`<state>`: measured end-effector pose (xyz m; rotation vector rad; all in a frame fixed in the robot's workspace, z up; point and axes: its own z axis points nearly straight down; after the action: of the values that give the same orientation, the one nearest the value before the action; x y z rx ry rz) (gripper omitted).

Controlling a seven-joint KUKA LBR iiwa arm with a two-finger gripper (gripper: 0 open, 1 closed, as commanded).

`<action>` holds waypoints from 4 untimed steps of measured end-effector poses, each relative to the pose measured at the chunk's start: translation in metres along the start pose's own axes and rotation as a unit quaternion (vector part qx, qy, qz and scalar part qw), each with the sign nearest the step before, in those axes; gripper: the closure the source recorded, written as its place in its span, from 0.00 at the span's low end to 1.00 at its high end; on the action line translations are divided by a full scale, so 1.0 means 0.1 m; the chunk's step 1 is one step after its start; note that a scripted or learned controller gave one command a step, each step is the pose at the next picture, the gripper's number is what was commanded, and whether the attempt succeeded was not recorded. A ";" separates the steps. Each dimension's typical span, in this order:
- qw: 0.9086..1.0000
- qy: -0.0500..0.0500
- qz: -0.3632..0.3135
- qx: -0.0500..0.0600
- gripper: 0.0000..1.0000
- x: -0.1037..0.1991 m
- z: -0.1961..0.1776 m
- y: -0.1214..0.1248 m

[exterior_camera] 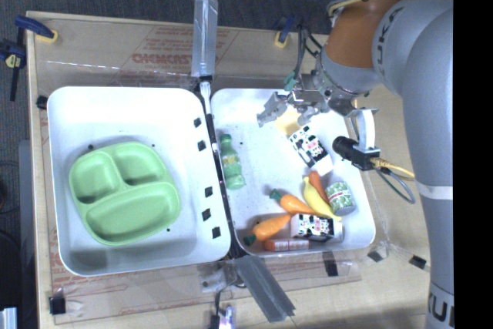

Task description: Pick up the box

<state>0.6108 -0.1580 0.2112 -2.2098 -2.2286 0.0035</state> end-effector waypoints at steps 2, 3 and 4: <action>0.991 -0.007 0.129 -0.019 0.00 0.17 1.08 -0.72; 0.989 -0.001 0.147 -0.002 0.00 -0.01 1.19 -0.91; 0.958 0.001 0.286 0.000 0.00 -0.16 1.20 -0.19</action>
<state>0.5915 -0.1738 0.0915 -2.7534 -1.5042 0.0035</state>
